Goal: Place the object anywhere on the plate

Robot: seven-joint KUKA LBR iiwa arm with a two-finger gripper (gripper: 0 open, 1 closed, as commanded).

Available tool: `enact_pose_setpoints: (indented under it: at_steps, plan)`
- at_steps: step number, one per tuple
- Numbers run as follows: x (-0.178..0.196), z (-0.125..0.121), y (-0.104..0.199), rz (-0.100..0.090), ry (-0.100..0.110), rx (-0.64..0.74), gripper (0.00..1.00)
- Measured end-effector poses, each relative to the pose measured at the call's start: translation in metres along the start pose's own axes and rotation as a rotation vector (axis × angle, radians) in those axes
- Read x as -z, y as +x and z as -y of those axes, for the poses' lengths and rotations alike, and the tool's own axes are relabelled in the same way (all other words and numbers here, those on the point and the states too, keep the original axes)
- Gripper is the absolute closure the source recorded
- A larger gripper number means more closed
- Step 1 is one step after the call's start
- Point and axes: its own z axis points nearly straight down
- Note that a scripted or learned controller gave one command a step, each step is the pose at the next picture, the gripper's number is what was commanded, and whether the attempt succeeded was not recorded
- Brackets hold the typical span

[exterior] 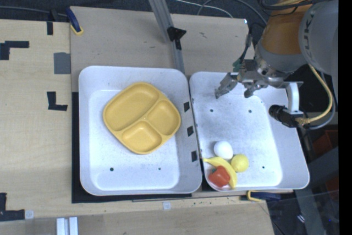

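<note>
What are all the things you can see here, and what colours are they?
plate: 1, yellow with three compartments, in the left bin
left bin: 1, white, left half of bench
right bin: 1, white, right half of bench
white ball: 1, white, near front-left corner of the right bin
yellow pieces: a small cluster, yellow, beside the white ball
red piece: 1, red-orange, at the front edge, touching the yellow pieces
gripper: 1, grey, fingers spread, above the back of the right bin, holding nothing
</note>
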Motion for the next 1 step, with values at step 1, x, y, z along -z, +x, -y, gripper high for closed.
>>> enact_pose_setpoints:
  at_steps: [1]
  plan:
    - [0.0001, 0.0, -0.0001, 0.0, 0.0, 0.0, 0.0]
